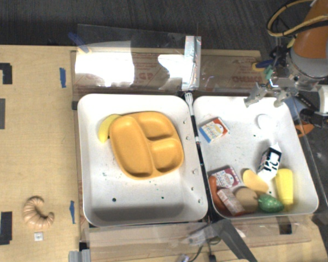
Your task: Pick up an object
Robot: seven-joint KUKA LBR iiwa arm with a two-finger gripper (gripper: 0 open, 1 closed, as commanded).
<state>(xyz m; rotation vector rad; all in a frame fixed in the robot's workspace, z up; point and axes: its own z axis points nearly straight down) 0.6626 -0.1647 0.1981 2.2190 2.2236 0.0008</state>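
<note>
My claw [269, 96] hangs at the upper right of the frame over the right bin's [238, 111] far rim, fingers spread with nothing between them. The pickable pieces crowd that bin's lower right corner; I judge the yellow corn [284, 185] easiest, lying at the pile's edge.
</note>
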